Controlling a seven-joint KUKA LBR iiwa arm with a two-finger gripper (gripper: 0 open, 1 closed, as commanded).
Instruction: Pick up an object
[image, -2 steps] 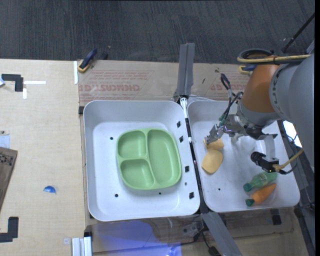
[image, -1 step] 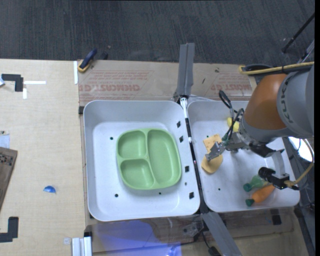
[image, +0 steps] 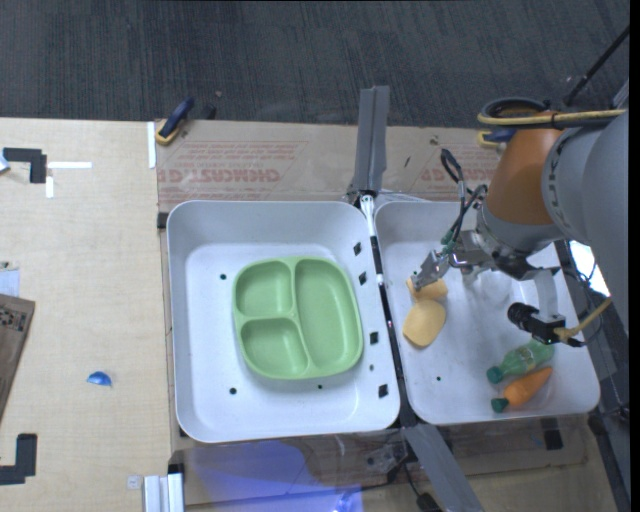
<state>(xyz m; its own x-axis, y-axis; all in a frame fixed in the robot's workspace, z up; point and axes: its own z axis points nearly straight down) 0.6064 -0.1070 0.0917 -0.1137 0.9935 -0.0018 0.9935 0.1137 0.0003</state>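
In the right bin (image: 560, 400), near its left wall, lie two yellow pieces: a small one (image: 431, 291) and, just below it, a bigger potato-like piece (image: 424, 324). The hand (image: 437, 268) is low above the small yellow piece, close to it or touching; I cannot tell how it is set, and nothing is seen held in it. In the bin's lower right corner a green bottle (image: 521, 360) lies beside an orange carrot (image: 522, 390). The left bin (image: 190, 330) holds a green divided plate (image: 298, 318). Both bins stand on the bench (image: 80, 300).
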